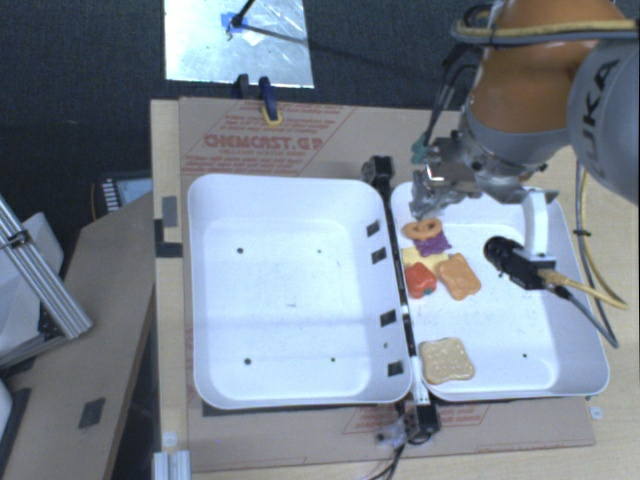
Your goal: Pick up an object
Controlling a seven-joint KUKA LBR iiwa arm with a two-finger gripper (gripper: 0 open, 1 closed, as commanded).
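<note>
The right bin (pixel 560 368) holds several toy food pieces. An orange pretzel-like piece (pixel 422 230) lies near its far left corner, with a purple piece (pixel 434 247) just below it. A red piece (pixel 419 280) and a tan toast slice (pixel 460 276) sit in front of those. A beige cracker-like slice (pixel 446 360) lies alone at the near left. My gripper (pixel 427 201) hangs just above the pretzel-like piece, close to the bin's left wall. The arm's grey and orange body covers the bin's far side.
The left bin (pixel 290 298) sits beside the right one, with black clips (pixel 380 256) along the shared wall. A black cylinder with a yellow cable (pixel 520 261) juts from the wrist over the right bin. A shiny metal sheet (pixel 238 28) lies behind the bench.
</note>
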